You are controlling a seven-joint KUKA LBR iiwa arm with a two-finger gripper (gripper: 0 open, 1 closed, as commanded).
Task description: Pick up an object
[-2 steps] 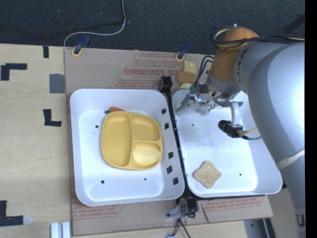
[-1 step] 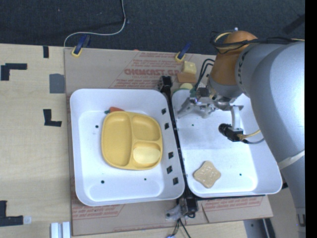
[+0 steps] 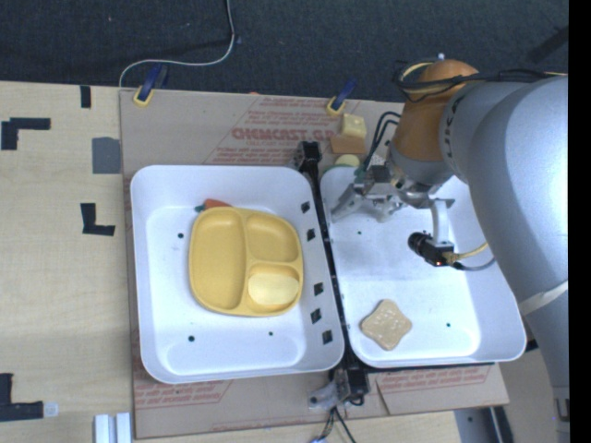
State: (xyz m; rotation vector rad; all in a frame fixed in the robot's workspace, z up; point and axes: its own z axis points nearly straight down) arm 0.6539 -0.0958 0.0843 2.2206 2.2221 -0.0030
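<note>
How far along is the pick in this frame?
Nothing looks picked yet. The arm is low over the far end of the right bin; what its gripper holds is unclear. The tan cracker-like piece lies untouched, and the yellow divided plate sits in the left bin.

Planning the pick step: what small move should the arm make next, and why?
Probably shift the hand toward the near end of the right bin and lower over the tan cracker-like piece. The hand sits at the bin's far end, apart from it.
</note>
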